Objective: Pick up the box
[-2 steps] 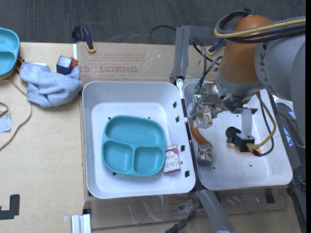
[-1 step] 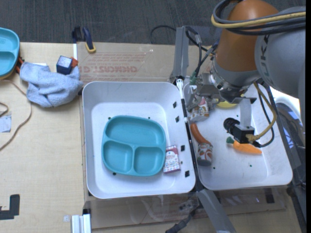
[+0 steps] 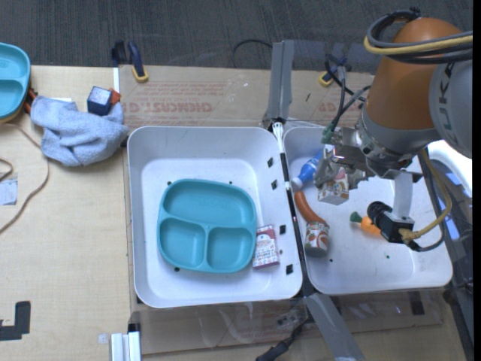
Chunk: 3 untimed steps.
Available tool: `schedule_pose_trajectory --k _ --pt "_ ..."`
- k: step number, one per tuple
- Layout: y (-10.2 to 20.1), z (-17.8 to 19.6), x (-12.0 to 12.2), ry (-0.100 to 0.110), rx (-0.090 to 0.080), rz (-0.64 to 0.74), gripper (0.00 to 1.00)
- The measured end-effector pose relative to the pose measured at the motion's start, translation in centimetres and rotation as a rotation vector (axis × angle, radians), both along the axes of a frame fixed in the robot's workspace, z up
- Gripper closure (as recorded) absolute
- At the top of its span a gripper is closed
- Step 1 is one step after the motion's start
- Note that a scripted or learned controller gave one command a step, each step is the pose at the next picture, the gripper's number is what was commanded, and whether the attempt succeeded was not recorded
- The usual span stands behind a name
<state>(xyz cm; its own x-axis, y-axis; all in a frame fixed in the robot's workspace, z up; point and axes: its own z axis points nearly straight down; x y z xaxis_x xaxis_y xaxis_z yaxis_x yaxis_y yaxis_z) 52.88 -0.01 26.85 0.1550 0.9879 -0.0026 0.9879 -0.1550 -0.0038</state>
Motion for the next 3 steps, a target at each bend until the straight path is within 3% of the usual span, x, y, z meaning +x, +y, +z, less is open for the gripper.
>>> schedule_pose_trajectory --k 1,2,3 --pt "4.8 2.5 -2.2 -0.001 -0.002 -0.207 1.00" --pt "4.0 4.0 -2.1 -0.001 -0.001 -0.044 1.00" --pt "5.8 -0.9 -1.0 0.002 -0.001 -0.146 1.00"
